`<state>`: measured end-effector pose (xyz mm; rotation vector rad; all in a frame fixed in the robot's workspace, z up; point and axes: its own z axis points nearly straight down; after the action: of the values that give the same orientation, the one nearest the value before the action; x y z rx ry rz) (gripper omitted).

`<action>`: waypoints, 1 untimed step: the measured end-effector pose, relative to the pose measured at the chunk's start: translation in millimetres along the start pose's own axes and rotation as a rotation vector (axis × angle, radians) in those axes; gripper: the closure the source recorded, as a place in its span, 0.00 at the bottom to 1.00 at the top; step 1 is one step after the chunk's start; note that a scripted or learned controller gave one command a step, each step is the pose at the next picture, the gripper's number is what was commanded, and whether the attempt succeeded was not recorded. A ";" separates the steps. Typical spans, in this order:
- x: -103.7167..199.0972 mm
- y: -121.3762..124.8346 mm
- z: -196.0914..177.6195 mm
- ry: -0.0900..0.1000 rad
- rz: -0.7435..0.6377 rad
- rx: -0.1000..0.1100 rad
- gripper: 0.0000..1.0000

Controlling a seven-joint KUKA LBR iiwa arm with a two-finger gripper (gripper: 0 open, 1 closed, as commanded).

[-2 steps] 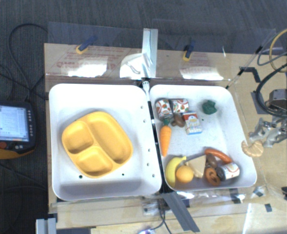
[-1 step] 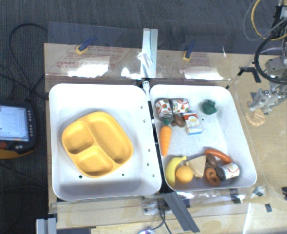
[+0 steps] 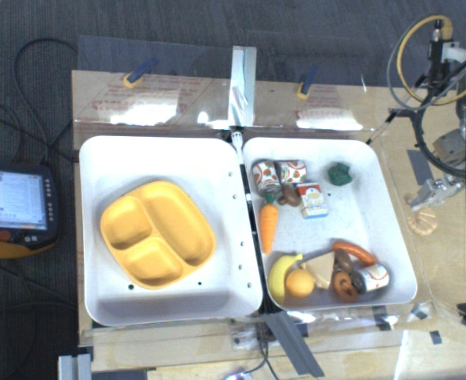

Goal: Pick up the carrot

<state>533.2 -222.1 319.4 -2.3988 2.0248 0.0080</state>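
The carrot [image 3: 268, 226] is orange with a small green top that points to the far side. It lies lengthwise in the right bin [image 3: 375, 212], close to that bin's left wall. Just beyond its green top stand two small cans [image 3: 278, 174], and a yellow banana [image 3: 278, 274] lies just in front of its tip.
A small carton [image 3: 313, 200] and a green item [image 3: 341, 174] sit farther right in the right bin. An orange fruit [image 3: 300, 283], a sausage [image 3: 354, 252], a doughnut [image 3: 345, 285] and a can [image 3: 373, 276] crowd its near corner. A yellow divided plate [image 3: 157, 232] lies in the left bin [image 3: 98, 165].
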 end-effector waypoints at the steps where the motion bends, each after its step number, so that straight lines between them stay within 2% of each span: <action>1: -24.2 45.3 25.7 0.000 -0.151 -0.002 1.00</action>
<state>484.4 -205.7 293.9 -2.5457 1.8379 0.0095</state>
